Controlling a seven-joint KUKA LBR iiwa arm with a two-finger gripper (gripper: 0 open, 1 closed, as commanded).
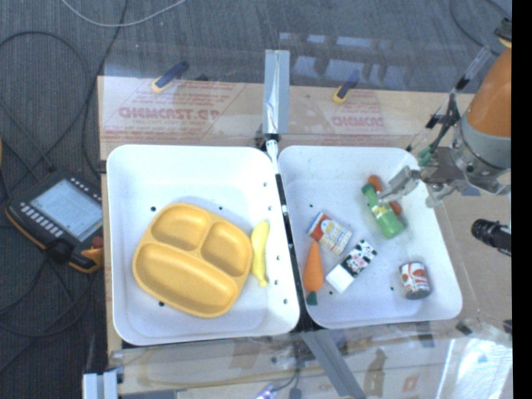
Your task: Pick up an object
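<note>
Two white bins sit side by side on my tabletop. Nearest the front edge, the left bin (125, 248) holds one yellow sectioned plate (191, 258), lying flat with three compartments, and one banana (261, 252) just beside it, its long axis running front to back along the bin's right wall.

The right bin (449, 302) holds six things by my count. Toward its front right corner lies one small can (415, 279) with a red label, on its side. Near the front left there is one carrot (313, 268), long axis front to back, its narrow tip pointing toward the front edge. Just beside it lies one black-and-white carton (352, 266), tilted on a diagonal, its white end toward the front. Behind the carrot is one small printed packet (331, 233); I cannot read what is on it.

Farther back, toward the right side of that bin, one green bottle (384, 214) lies on a slant, its long axis running from back left to front right. One orange-red item (389, 196) lies touching it, partly hidden; I cannot tell what it is.

My end effector (397, 184) hangs right over the bottle's back end. One pale finger (401, 182) shows, slanting down toward the bottle; I cannot tell how wide I am spread or whether I grip anything. My arm is cut off at the right edge.
</note>
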